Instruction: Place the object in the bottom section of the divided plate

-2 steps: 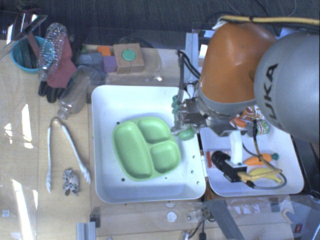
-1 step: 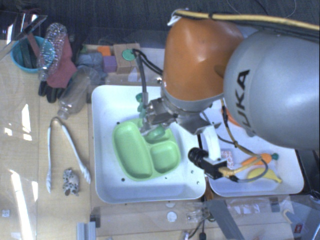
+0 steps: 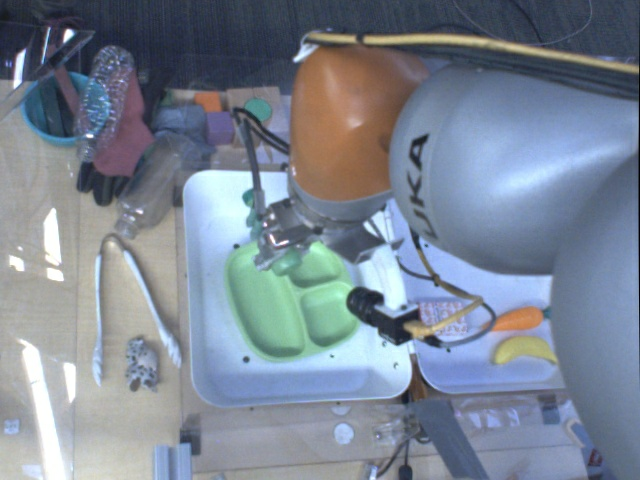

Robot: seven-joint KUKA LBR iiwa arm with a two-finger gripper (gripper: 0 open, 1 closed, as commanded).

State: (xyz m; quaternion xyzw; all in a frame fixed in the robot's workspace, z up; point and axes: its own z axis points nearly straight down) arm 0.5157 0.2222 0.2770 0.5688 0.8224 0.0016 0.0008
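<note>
Watching my gripper [image 3: 283,249] sit low over the green divided plate [image 3: 262,313] in the left bin [image 3: 205,368]; a small green object [image 3: 290,261] lies beneath it at the plate's upper edge. Grasp not discernible.

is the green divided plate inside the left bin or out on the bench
Inside. The green divided plate lies flat on the left bin floor, white rim showing around it.

You can read only one marking: the dark letters "UKA", the visible part of the maker's name, running down the grey casing of the arm [image 3: 500,158] just right of its orange band [image 3: 345,118], above the bins' shared edge; nothing else carries legible text.
</note>
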